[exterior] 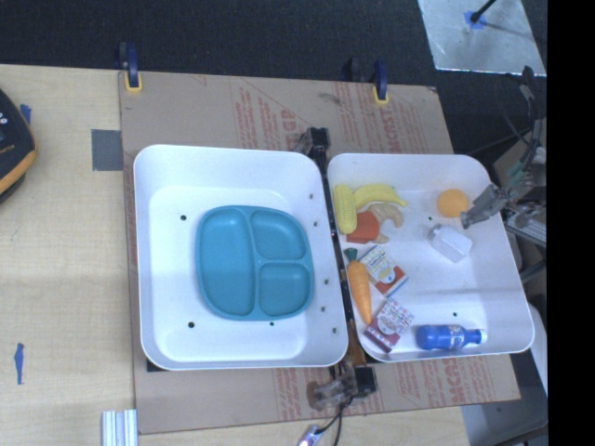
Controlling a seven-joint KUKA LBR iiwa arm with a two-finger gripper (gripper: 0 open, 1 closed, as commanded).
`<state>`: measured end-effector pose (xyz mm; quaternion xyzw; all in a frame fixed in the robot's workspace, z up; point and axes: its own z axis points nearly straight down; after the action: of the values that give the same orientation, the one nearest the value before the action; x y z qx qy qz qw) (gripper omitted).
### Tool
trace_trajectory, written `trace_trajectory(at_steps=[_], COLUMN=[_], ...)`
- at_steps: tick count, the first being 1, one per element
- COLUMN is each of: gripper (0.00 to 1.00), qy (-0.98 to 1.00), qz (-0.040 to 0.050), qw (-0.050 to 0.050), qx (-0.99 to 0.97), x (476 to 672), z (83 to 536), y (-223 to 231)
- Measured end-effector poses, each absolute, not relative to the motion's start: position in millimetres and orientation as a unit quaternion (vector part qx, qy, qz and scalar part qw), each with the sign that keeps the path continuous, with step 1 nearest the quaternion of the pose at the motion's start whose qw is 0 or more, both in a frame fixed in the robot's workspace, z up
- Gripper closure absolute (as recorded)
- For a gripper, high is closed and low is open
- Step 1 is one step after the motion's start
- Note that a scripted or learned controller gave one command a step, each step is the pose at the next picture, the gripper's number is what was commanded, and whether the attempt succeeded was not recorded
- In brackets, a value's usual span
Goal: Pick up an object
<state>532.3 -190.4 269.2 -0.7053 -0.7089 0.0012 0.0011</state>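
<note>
The right bin (pixel 502 277) held all the loose things; the left bin (pixel 149 249) had a blue divided plate (pixel 256 261) in it. Nearest in the right bin lay a blue bottle (pixel 448 338) on its side, with a small packet (pixel 389 323) just left of it. Round and lying flat, the bottle could have rolled off under a closing grip. Further back, an orange carrot (pixel 360 289) lay along the left wall and a small carton (pixel 381 268) sat beside it; both were so close to the wall that a grab there might have hit the rim or pinched two things at once.

In the middle of the bin, a white block (pixel 452 243) sat apart from the rest, probably the easiest target, though white on white makes its edges hard to judge. Far left was a tight clump: corn (pixel 345 208), a banana (pixel 379 194), and a red piece (pixel 368 228) touching them. A grab there risked a double pick or a slip. An orange ball (pixel 452 203) sat at the far right and would likely have rolled away.

The gripper (pixel 476 214) hung at the right edge, just beside the ball and above the block. Nothing was seen between the fingers; whether it was released or clenched could not be told.
</note>
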Motion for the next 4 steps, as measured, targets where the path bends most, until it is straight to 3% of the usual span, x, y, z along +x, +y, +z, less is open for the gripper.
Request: trace_trajectory(at_steps=[1,2,3,4], gripper=[0.00,0.00,1.00,0.00], qy=[-0.709,-0.709,-0.710,-0.710], qz=[0.0020,-0.0004,-0.0008,-0.0007], qw=[0.002,-0.002,-0.001,-0.001], qx=[-0.705,-0.706,-0.704,-0.704], x=[538.9,526.8,527.5,527.4], z=[148.5,95.0,105.8,105.7], y=[-130.1,-106.8,-105.7,-105.8])
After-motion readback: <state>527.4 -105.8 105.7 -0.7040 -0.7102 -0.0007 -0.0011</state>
